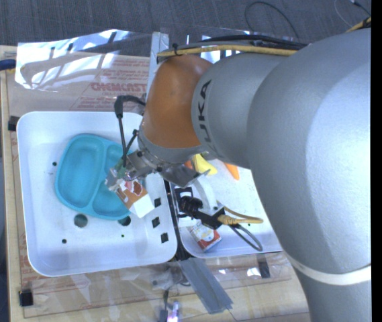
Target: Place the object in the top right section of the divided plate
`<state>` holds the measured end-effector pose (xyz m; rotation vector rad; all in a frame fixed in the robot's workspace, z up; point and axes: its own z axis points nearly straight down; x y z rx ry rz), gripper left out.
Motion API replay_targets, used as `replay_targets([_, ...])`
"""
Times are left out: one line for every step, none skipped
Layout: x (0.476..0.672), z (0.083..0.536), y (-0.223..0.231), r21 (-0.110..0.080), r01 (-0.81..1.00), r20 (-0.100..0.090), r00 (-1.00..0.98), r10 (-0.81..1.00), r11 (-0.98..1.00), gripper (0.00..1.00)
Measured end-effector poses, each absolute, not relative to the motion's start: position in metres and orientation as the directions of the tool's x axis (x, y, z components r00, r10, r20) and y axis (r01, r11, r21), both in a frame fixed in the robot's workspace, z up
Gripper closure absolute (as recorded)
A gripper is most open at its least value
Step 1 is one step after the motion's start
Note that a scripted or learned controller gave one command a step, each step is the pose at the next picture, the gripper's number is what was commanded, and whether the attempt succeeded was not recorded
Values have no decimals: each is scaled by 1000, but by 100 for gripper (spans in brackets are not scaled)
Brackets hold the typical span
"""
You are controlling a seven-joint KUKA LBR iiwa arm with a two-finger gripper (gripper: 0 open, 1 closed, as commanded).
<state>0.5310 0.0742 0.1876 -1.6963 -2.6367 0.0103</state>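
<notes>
Grey arm (298,146) reaches over the bins, gripper (125,180) low over the blue divided plate (83,176); finger state unclear beside a small brown object (135,192).

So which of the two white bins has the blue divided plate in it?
The left bin holds the blue divided plate. The right bin, mostly under the arm, holds small items instead.
</notes>
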Motion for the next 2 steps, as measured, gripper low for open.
replay_targets([614, 188, 52, -5, 816, 1, -578, 816, 578, 100])
replay_targets([657, 230, 71, -2, 580, 2, -814, 580, 814, 100])
